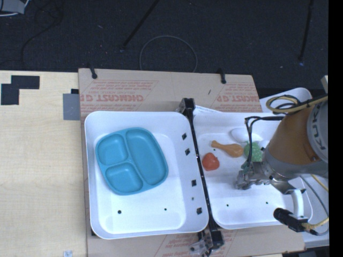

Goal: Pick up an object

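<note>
1. Two shallow white plastic bins sit side by side on a cardboard-covered counter (161, 92). The left bin (177, 208) holds a blue plastic plate with three compartments (131, 160).
2. The right bin (241, 218) holds several small things: a round red toy like a tomato (210, 161), a tan toy shaped like a chicken drumstick (228, 148), a small white rounded piece (239, 134), and a green knobbly toy (256, 153) partly hidden by the arm.
3. The grey arm with its orange band (292, 141) reaches in from the right of the view. Its two-finger metal hand (245, 182) is low over the floor of the right bin.
4. The hand is small and dark in the view, so it cannot be told whether it is released or clenched. Nothing can be seen held in it.
5. The green toy lies just beyond the hand, toward the top of the view, and appears to be the nearest thing.
6. The red toy lies to the hand's left in the view, near the divider between the bins, with bare bin floor between them.
7. The drumstick lies up and left of the hand, its long axis running nearly left to right across the view, thin end to the left.
8. Judging from this layout, a short shift toward the top of the view would bring the hand to the green toy.
</note>
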Robot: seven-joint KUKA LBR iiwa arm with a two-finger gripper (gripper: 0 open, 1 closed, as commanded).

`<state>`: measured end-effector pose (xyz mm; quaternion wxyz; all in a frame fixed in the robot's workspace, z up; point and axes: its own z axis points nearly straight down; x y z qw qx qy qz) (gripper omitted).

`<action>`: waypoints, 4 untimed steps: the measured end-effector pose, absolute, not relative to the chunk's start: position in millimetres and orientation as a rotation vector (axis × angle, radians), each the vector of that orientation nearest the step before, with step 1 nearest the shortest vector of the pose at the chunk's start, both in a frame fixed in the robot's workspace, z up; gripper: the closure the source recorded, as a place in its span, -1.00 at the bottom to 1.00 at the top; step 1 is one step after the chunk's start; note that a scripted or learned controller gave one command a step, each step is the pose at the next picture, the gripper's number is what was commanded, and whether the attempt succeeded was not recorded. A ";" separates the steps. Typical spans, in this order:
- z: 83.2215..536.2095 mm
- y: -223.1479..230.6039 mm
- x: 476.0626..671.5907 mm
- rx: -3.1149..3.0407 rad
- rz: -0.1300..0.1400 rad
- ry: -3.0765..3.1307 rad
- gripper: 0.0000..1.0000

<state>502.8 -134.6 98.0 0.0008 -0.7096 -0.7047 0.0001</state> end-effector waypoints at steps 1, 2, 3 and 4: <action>140.0 -132.4 503.3 -2.220 0.000 -2.223 1.00; 188.4 -142.7 507.2 -2.223 -0.002 -2.223 1.00; 244.8 -135.6 514.2 -2.221 -0.003 -2.225 1.00; 286.8 -136.5 514.7 -2.221 -0.001 -2.224 1.00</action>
